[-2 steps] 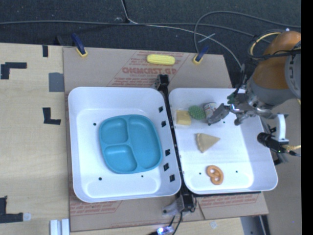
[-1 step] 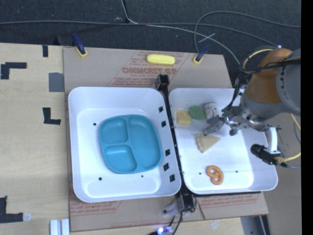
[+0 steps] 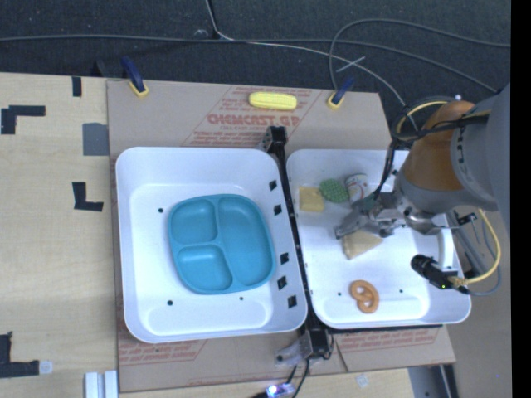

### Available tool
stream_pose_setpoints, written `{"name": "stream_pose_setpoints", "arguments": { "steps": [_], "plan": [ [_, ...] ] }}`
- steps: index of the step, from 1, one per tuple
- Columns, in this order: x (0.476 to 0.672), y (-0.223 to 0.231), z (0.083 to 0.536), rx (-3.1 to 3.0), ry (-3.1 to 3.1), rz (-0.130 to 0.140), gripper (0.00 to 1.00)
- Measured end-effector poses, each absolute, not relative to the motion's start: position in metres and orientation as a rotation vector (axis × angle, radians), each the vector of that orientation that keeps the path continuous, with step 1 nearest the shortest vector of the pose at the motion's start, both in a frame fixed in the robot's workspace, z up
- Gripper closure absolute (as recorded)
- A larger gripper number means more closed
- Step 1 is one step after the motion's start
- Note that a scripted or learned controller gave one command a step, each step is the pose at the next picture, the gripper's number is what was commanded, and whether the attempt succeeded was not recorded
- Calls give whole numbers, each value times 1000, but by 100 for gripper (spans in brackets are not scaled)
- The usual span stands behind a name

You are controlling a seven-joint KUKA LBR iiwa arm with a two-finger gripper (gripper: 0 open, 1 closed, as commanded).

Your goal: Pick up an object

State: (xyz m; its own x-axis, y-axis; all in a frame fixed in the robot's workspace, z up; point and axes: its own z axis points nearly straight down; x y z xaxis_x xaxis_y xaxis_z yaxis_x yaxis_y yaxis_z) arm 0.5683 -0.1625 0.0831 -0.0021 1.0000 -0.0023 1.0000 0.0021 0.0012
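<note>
The right bin (image 3: 415, 309) holds several small items. A pale yellow block (image 3: 311, 199) lies near its left wall. A green round piece (image 3: 334, 190) and a small can-like item (image 3: 358, 186) sit at the back. A tan wedge (image 3: 362, 245) is in the middle and a brown pretzel (image 3: 363, 296) is near the front. My gripper (image 3: 358, 224) reaches in from the right and hangs low over the bin's middle, right at the upper edge of the tan wedge. Part of the wedge is hidden by it. No item is visibly lifted.
The left bin (image 3: 141, 247) holds a blue divided plate (image 3: 221, 243). A yellow corn-like object (image 3: 272, 100) lies on the cardboard behind the bins. Black clips line the divider between the bins (image 3: 286, 222). Cables loop above and to the right of the arm (image 3: 444, 164).
</note>
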Motion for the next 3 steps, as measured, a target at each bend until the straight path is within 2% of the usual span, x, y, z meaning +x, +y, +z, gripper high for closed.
{"name": "stream_pose_setpoints", "arguments": {
  "steps": [1,3],
  "plan": [
    [569,-163,96,2216,2220,0,100],
    [575,-160,203,2217,2221,3,100]
  ]
}}
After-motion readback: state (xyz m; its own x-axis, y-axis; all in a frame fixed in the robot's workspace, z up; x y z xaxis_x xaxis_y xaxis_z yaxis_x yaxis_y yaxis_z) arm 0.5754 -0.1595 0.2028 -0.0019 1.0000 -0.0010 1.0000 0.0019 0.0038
